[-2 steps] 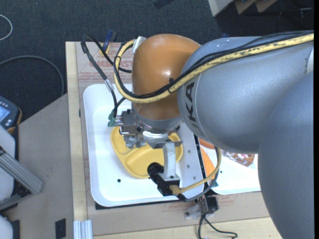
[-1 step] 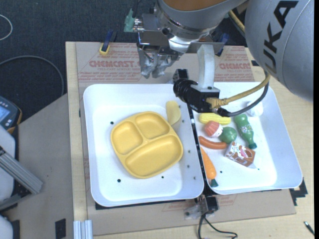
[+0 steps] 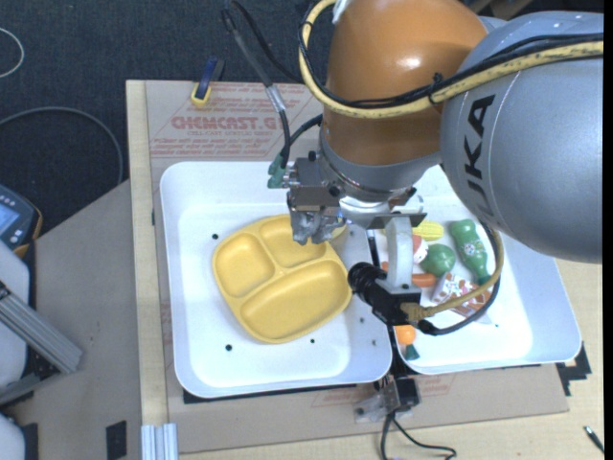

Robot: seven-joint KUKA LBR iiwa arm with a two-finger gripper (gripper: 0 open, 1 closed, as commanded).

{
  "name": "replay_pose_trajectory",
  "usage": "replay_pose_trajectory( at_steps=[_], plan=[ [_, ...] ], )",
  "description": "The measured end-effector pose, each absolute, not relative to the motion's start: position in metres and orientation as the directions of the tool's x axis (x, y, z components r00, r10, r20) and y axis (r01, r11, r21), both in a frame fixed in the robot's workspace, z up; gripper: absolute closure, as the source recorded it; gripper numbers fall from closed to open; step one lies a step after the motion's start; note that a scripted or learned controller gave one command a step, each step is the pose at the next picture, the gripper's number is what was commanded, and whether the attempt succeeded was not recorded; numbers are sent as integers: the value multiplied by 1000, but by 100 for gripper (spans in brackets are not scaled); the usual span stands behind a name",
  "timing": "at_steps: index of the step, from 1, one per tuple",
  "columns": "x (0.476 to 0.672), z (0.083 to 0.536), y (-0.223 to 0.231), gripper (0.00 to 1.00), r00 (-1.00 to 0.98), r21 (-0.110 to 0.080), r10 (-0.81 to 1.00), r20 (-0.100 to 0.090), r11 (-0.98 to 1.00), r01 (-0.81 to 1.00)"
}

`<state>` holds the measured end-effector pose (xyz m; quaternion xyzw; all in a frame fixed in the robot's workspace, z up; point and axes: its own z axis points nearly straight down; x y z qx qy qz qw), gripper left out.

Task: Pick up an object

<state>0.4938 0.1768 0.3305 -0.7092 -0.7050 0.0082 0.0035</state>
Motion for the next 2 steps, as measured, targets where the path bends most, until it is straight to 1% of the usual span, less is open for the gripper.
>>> replay_pose_trajectory(
  at_steps=[1,2],
  plan=[
    [477,310,227,100,-5,-7,1000,-1,5,1000],
    [522,462,224,100,-1,19,1000,7,1,1000]
  ],
)
